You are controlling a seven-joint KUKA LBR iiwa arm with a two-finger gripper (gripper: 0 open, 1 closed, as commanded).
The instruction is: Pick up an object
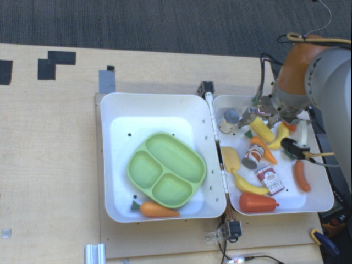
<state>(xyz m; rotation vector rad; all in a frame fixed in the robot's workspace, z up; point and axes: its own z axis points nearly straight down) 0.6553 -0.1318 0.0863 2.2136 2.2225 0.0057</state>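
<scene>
Two shallow white plastic bins side by side on a pale wooden counter [49, 164], glossy, with rounded corners; beyond the counter, dark grey ribbed carpet. In the left bin [159, 106]: a smooth light-green divided plate [166, 170] with three compartments, and a toy carrot [158, 209] lying at the front just beside the plate. In the right bin [324, 197]: a jumble of small plastic toy foods, among them a knobbly yellow corn cob [260, 128], a curved banana [248, 184], a red pepper [257, 203], a sausage [300, 176], a small can [253, 156] and a red-and-white packet [269, 180]. Hand [254, 116] low over the back of the right bin, just beside the corn cob; partly masked by the grey wrist, so cannot tell how wide.
</scene>
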